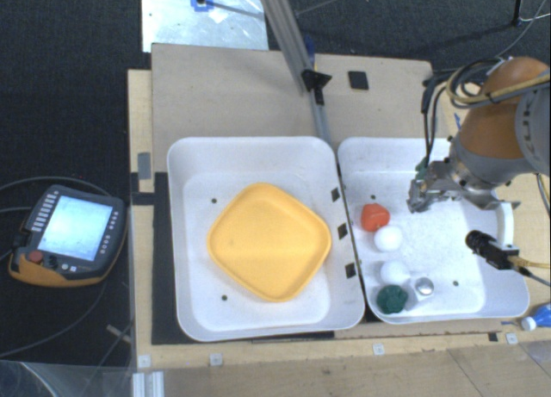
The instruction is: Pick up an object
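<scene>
The gripper hangs over the upper part of the right bin; whether it is open or closed can't be told from this angle, and nothing is seen held.

Candidate objects sit in a loose column below and to the left of the gripper, toward the divider wall. The orange-red piece is nearest, just beside and slightly below it. The white ball is below that, a second white ball lower again, then the dark green lump and the small metallic cap near the bin's front edge, well apart from the gripper. They likely cluster there because the bin floor slopes or earlier drops left them there; that's a guess.

The left bin holds a yellow square plate, far left of the gripper, probably too flat and wide for a two-finger pinch.

The gripper is poised above the small items, so the orange-red piece looks like the likeliest target.

Writing: none readable. The teach pendant far left shows a lit screen, text too small. A blue tape mark on the floor carries no legible label.
</scene>
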Robot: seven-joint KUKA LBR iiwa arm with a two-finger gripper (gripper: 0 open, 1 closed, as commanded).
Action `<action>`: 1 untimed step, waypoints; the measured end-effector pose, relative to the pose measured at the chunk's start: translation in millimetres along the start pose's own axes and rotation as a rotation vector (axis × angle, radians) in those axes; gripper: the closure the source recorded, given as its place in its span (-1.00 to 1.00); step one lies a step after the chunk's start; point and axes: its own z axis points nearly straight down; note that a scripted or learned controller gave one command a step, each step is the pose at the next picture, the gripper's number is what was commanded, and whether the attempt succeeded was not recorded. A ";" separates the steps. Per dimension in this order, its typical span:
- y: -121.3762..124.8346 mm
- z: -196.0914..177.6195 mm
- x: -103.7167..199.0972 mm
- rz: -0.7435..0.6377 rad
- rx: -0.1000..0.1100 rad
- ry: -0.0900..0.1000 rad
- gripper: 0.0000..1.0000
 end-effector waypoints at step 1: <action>7.7 -60.9 1.3 -0.001 -0.004 -0.001 1.00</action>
